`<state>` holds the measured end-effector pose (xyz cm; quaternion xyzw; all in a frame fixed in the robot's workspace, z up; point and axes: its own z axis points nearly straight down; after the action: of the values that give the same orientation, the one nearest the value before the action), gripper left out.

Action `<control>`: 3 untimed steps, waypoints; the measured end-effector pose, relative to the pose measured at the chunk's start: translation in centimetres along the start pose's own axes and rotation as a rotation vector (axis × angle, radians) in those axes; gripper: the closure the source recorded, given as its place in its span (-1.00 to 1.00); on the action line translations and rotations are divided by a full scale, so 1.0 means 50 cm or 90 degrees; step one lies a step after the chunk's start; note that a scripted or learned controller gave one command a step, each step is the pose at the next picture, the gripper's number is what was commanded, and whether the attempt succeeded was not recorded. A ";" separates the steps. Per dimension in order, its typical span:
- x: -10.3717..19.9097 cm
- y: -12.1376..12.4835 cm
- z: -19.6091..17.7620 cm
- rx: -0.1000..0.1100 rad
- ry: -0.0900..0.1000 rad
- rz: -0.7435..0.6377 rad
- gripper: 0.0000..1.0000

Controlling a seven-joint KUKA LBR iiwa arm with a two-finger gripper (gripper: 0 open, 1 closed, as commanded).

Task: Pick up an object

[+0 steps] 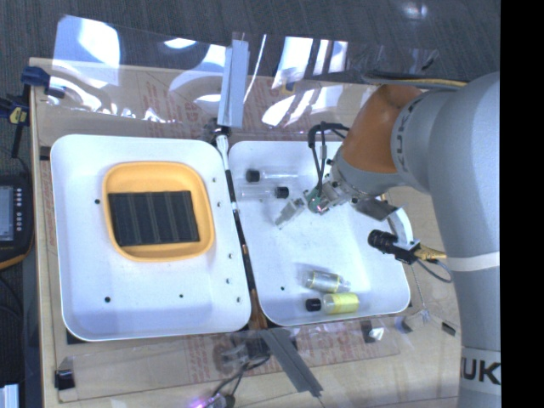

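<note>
The arm (433,151) reaches in from the right over the right bin (374,300). Its gripper (293,211) hangs low over the upper middle of that bin, and I cannot tell how far it is open or whether it has hold of anything. Two clear tubes with black caps (265,177) lie just left of it. A yellow tube (336,303) and a silvery one (325,280) lie near the bin's front edge, well apart from the gripper. The left bin (76,262) bears a yellow tray (157,177) with a dark slatted inset
</note>
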<state>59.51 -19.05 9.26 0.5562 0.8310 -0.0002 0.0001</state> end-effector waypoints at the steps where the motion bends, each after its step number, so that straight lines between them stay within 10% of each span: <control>1: -0.014 0.126 -0.059 -0.002 -0.001 -0.104 -1.00; 2: 0.065 0.163 -0.004 -0.001 -0.001 -0.144 -1.00; 3: -0.015 0.015 0.000 0.001 0.000 -0.107 -1.00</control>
<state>60.51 -19.44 9.25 0.4848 0.8746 -0.0008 -0.0006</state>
